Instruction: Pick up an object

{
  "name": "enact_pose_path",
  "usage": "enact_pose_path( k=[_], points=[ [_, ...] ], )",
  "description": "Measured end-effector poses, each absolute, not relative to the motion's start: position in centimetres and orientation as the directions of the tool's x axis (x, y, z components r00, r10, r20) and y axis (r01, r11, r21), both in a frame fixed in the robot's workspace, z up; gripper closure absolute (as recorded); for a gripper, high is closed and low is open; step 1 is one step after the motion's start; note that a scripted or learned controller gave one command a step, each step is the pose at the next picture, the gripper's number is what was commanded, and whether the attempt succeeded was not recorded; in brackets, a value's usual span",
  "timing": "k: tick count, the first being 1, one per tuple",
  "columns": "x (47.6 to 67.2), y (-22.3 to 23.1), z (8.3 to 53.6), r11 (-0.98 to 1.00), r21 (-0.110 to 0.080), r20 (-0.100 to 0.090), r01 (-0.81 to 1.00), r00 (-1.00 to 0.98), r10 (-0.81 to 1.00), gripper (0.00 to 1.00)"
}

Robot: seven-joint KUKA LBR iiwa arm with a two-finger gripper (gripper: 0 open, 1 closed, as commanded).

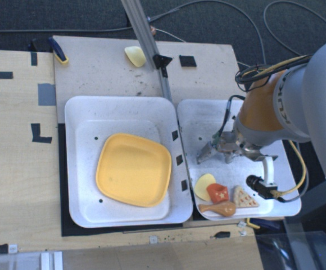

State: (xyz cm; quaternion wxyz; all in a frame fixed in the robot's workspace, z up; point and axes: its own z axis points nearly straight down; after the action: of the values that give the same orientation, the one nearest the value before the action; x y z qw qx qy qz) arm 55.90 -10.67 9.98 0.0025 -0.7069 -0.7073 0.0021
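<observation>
Two white bins sit on the surface, and the end effector [214, 151], fingers spread and holding nothing, hovers in the right bin [192, 122], so next it must descend onto the toy food [218, 193] just below.

Even, fairly bright overhead light washes the two white bins [73, 151] left of and beneath the gripper [208, 151] nearly to glare, shadows stay soft and short, the whole picture is slightly soft and grainy, and the arm's [275, 106] near part to the gripper's right looms blurred.
</observation>
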Motion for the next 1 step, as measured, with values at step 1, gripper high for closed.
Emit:
enact_pose_path(
  k=[1],
  points=[
    [56.06,-10.66,11.29,0.001,-0.001,0.0,1.0,-0.001,1.0,1.0]
  ],
)
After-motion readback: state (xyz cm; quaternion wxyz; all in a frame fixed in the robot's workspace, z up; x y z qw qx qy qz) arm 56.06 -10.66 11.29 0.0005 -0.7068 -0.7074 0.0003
